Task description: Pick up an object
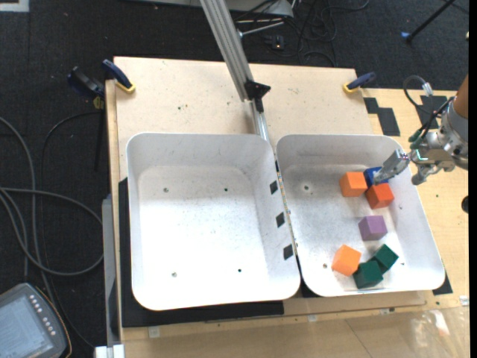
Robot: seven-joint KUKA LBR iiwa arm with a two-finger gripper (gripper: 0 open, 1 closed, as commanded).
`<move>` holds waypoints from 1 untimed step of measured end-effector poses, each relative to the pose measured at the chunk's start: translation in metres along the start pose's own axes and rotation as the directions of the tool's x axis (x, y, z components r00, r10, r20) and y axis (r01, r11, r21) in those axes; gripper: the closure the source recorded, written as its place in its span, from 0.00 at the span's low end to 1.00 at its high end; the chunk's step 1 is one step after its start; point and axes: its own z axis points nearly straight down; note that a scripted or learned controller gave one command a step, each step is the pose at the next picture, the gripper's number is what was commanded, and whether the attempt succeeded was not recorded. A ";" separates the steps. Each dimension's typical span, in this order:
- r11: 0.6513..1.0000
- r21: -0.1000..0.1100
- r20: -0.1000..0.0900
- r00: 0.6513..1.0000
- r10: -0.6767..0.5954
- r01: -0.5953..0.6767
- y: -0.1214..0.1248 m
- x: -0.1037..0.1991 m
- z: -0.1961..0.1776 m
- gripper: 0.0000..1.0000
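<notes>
One blue block (372, 176) lies at the pincer (390, 168) tip.

Blocks (370, 227) in right bin (313, 274)

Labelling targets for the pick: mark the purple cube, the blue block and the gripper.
purple cube (373, 227), camera view, centre of its top face.
blue block (370, 175), camera view, its visible corner beside the gripper finger.
gripper (406, 171), camera view, midway between the fingertips.
</notes>
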 end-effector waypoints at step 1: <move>1.000 -0.004 0.001 1.000 -0.001 0.001 0.001 0.000 -0.002 0.00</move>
